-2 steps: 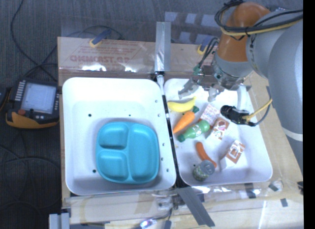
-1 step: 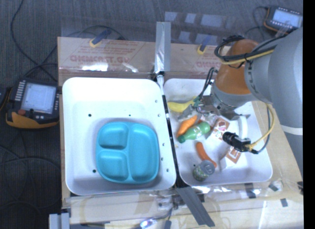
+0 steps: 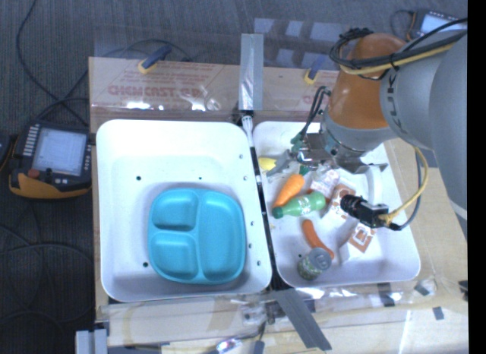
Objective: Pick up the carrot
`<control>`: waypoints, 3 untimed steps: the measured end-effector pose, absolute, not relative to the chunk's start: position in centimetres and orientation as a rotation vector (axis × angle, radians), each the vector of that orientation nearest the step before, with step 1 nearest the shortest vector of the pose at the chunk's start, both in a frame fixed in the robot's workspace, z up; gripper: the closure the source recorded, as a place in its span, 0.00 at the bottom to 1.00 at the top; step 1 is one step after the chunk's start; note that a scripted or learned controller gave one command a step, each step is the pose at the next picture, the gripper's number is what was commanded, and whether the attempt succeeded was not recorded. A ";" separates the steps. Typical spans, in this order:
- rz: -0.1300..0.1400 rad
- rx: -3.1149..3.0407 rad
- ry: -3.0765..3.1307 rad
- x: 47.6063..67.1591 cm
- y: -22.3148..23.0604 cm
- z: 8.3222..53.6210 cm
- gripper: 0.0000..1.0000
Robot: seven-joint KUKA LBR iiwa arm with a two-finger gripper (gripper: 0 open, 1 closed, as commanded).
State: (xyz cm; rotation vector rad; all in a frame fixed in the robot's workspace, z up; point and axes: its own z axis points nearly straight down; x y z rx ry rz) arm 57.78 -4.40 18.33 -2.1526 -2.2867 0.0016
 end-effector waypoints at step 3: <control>-0.005 -1.573 -2.732 62.5 -10.4 8.9 0.00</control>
